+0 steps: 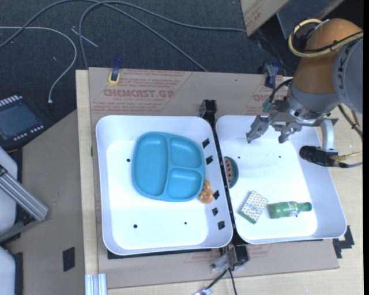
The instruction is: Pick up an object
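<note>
Dark carpet floor (pixel 173 34) lies beyond the bench (pixel 86 173), with pale cables (pixel 63 34) trailing across it. A cardboard box (pixel 259 14) sits far right.

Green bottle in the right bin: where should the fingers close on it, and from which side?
Grip the green bottle across its body from above: it lies on its side, long axis left to right. Gripper hangs open at the bin's far end.

blue plate (pixel 168 166), green bottle (pixel 288 209), white bins (pixel 115 190)
</note>
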Controlling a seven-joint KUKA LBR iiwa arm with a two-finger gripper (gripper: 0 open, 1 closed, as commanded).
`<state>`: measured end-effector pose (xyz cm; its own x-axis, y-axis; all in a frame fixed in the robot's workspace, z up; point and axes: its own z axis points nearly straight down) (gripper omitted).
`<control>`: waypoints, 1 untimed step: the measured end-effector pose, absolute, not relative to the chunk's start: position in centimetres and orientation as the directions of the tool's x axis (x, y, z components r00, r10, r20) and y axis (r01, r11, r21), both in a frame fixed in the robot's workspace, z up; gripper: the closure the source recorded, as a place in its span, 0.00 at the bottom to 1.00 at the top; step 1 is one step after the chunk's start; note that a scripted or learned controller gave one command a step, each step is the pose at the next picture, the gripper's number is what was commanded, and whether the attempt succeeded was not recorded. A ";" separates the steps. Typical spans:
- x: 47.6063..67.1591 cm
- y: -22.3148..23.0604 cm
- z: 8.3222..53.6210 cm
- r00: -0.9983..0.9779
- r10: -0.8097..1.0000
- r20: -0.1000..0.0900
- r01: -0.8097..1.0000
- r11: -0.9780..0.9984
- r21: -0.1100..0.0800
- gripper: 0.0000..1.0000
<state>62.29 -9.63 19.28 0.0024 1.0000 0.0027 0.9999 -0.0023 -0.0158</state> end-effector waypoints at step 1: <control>62.6 -9.6 20.1 0.000 1.000 0.001 1.000 0.000 -0.001 0.00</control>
